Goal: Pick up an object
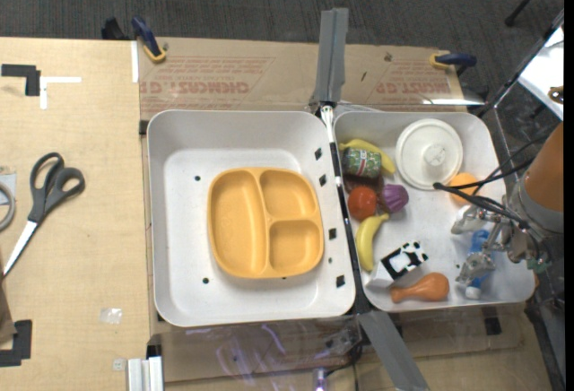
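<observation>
Scissors point(40, 196) are seen on the plywood bench point(72, 291); mirrored print on cardboard point(233, 80) behind the bins reads "CHEMICALS". Over the right bin point(502, 291), holding toys such as a banana point(369, 238), the gripper point(480, 250) is seen; its state cannot be told.

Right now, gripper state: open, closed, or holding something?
Gripper: cannot be told; it sits low over the right bin, near its right edge.

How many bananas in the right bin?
2. One yellow plastic banana lies along the right bin's left wall, below the red tomato. Another yellow banana sits near the top, partly under a dark wrapper. More could be hidden.
</observation>
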Tool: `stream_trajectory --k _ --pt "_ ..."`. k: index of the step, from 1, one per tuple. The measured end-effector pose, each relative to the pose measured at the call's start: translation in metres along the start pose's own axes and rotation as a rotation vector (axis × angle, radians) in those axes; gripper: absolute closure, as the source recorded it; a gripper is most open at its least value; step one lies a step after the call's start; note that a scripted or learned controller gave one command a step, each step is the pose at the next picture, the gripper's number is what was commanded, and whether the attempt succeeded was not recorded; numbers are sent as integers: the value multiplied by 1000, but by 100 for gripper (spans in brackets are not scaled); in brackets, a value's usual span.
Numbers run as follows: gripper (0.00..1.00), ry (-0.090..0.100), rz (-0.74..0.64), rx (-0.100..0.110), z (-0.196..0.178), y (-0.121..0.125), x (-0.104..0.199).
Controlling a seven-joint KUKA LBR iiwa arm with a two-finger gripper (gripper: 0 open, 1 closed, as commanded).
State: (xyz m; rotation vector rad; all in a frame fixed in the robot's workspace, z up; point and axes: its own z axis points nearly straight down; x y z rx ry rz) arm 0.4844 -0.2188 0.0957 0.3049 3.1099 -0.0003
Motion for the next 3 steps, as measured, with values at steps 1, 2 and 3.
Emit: stream_trajectory --k 1,2,3 --pt "0 14 9 0 4 25 11" --pt "0 10 55 1 3 12 -55" --pt "100 4 53 1 -8 13 -57"
